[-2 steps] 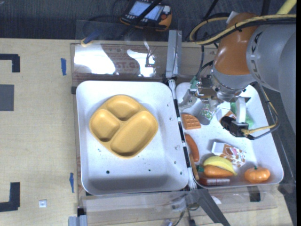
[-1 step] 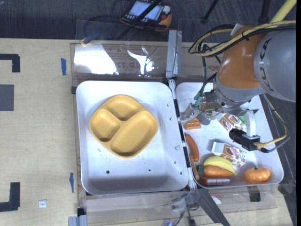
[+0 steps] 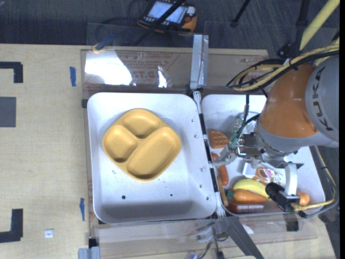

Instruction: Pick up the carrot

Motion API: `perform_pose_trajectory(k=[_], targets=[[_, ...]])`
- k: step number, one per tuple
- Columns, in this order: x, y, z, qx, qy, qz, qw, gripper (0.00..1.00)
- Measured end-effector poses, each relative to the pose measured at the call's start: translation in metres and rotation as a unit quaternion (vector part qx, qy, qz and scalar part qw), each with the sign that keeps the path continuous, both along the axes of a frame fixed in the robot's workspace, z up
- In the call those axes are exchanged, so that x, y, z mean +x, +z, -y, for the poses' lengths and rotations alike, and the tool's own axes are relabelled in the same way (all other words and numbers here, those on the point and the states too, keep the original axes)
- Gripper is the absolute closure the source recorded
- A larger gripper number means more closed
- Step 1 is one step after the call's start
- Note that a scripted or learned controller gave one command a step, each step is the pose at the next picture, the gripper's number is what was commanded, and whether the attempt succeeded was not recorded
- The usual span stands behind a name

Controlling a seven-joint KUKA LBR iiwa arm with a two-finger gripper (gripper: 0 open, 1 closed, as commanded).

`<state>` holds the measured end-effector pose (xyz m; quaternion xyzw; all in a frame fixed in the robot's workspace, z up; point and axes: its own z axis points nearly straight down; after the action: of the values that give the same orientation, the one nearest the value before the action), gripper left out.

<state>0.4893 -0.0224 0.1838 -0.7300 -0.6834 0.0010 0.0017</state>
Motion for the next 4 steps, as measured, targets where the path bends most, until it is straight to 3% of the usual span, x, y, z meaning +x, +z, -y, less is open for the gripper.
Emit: perform_pose_trajectory(k=[1,2,3,4], targets=[[0.052,0.0,-0.003,-0.0006,-0.005,0.002,1.0,0.0],[-0.01,0.0,0.034,-0.0001,-0.057,0.0,0.9984,0.0],[-0.01,0.0,0.0,-0.0012,-0.198,0.002,0.9803,0.0],[-0.01,0.0,0.059,-0.0016,-0.157,0.002,0.9876,0.0]])
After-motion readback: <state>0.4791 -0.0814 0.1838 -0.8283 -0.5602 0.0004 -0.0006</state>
